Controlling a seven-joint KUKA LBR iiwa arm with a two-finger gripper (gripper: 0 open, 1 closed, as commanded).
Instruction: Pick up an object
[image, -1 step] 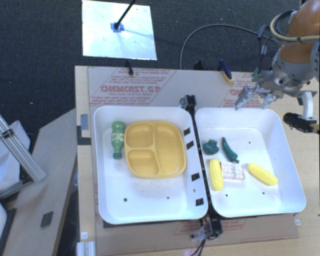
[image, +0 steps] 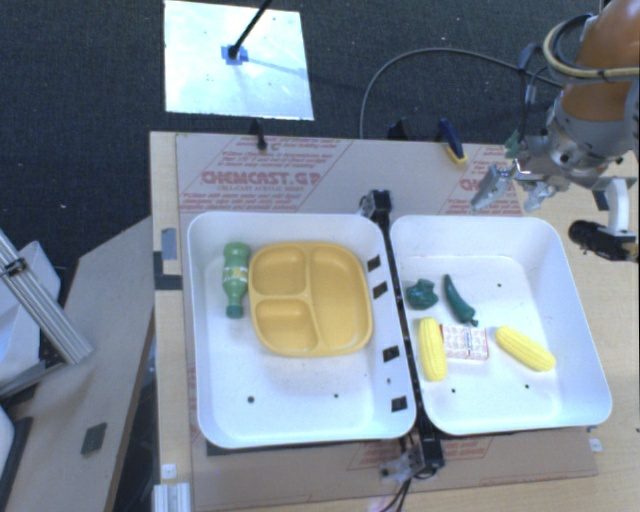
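Trouble could come: the open, empty claw (image: 512, 186) hangs far above the toys, which lie close together, so it may grab two

Overhead camera, slanted down (both bins (image: 400, 300) visible)

Dark carpet floor (image: 90, 100) surrounds the wooden bench (image: 120, 300). A shiny metal sheet (image: 237, 62) lies on the carpet behind the bench.

Grey arm (image: 585, 125), orange band above wrist, black cable looped alongside, metallic hand (image: 512, 188).
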